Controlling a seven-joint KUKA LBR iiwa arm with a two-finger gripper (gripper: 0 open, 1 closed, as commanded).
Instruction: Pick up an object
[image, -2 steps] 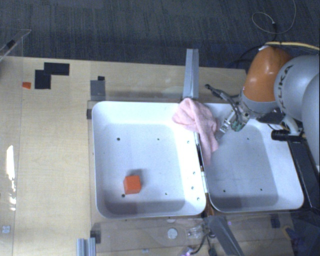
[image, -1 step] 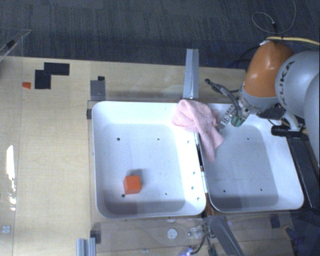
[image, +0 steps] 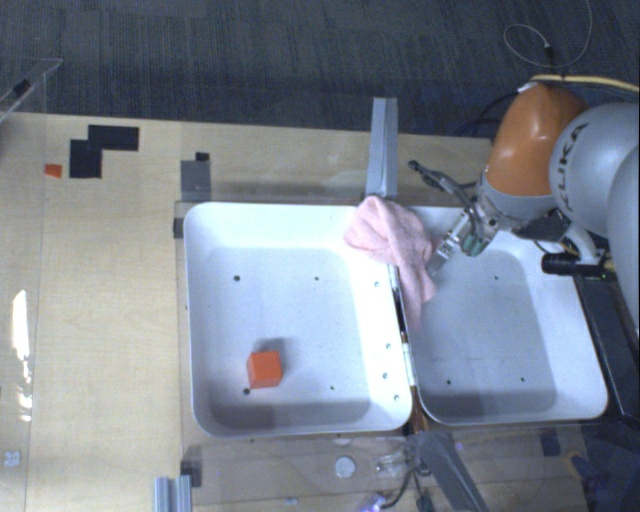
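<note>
A pink cloth (image: 392, 240) lies bunched across the divider between the two white bins, its lower tail hanging along the right bin's left wall. My gripper (image: 440, 256) reaches in from the right at a slant, and its tip touches the cloth's right edge; the cloth hides the contact. A small orange cube (image: 265, 369) rests on the floor of the left bin (image: 200, 300), near its front left corner and far from the gripper.
The right bin (image: 560, 400) lies under the arm. A grey upright post (image: 383, 150) stands behind the divider, just beyond the cloth. Black blocks (image: 98, 148) and a tiny orange piece (image: 53, 171) sit on the bench at the far left.
</note>
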